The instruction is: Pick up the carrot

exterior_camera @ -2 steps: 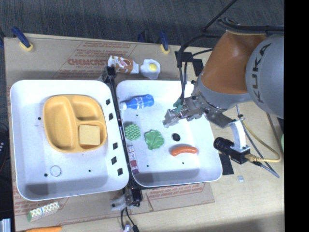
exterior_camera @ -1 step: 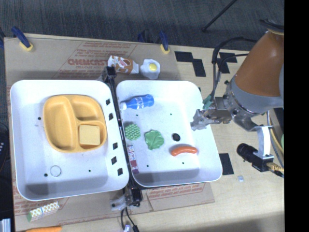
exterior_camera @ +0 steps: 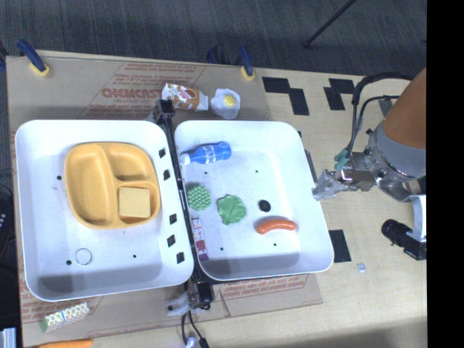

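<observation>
The carrot (exterior_camera: 275, 225) lies near the front of the right bin (exterior_camera: 308, 194) (beside a small black dot). The gripper (exterior_camera: 328, 183) hovers outside the rim; I cannot tell its state. It should come over, descend centred, straddling the narrow width.

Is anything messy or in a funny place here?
A few things lie outside the white bins: a small carton and a fried egg toy on the cardboard behind them, and a green-dotted packet by the front left corner.
</observation>
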Motion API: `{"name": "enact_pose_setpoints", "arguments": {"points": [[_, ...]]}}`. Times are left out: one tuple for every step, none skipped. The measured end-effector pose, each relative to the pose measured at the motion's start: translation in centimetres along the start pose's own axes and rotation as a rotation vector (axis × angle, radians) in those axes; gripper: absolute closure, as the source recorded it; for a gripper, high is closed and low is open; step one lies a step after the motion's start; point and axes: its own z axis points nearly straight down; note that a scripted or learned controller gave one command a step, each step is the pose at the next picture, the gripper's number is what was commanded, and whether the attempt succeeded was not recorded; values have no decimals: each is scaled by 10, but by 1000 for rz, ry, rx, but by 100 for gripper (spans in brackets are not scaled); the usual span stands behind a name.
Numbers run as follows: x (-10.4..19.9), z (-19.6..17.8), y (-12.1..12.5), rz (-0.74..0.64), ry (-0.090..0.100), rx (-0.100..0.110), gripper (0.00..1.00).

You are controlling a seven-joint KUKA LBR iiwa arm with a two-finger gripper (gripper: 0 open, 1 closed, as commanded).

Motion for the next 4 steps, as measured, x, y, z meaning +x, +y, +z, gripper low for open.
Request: {"name": "enact_pose_setpoints", "arguments": {"points": [[1, -37, 1, -275, -1, -3, 100], [-6, -35, 1, -523, 0, -1, 100], [-6, -51, 3, -793, -4, -4, 100], [-6, -40, 1, -1225, -3, -2, 100]]}}
